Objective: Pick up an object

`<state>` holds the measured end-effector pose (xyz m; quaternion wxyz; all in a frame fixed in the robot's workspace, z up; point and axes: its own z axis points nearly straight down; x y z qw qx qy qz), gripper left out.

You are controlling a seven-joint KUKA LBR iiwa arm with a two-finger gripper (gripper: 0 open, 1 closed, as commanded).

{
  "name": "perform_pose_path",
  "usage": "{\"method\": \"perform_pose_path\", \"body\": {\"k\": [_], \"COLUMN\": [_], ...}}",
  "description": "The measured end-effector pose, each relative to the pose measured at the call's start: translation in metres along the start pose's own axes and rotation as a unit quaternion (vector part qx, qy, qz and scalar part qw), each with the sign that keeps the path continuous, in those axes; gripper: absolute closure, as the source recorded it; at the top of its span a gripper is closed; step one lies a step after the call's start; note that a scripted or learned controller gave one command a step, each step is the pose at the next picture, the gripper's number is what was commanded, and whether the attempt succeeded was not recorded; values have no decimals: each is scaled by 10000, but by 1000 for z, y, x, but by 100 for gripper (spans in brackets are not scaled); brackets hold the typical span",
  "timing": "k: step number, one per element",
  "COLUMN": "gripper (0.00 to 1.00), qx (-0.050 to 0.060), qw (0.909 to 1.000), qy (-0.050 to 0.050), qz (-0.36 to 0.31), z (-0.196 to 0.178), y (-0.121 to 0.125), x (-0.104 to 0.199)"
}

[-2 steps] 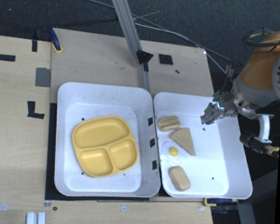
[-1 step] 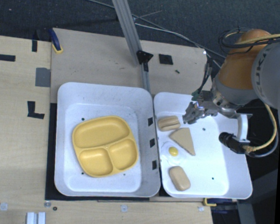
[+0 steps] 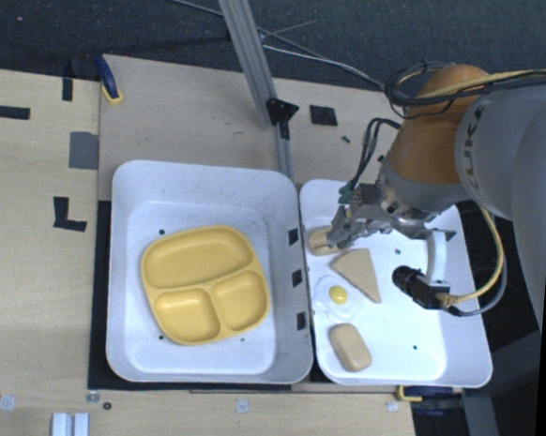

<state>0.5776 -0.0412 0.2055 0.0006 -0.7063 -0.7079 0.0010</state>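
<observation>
My gripper point(image 3: 336, 234) reaches down into the right bin point(image 3: 450, 353) near its left wall, right over a small tan object point(image 3: 318, 240) that is partly hidden by it. A tan wedge-shaped piece point(image 3: 361, 272) lies just below the gripper. Beneath that sit a toy fried egg point(image 3: 336, 297) and a tan bread-roll shape point(image 3: 349, 346). Nothing shows clearly between the fingers.
The left bin point(image 3: 134, 192) holds a yellow three-compartment plate point(image 3: 205, 283). A grey metal pole point(image 3: 253, 56) slants down to the bins' top junction. A black cable fitting point(image 3: 420, 288) hangs from the arm over the right bin.
</observation>
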Motion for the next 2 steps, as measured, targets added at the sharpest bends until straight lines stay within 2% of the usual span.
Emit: {"method": "perform_pose_path", "body": {"k": [1,2], "gripper": [100,100], "qx": [6,-2], "qw": [10000,10000], "qy": [4,3], "qz": [-9,-8], "z": [4,-10], "y": [-8,-10], "x": [59,109]}}
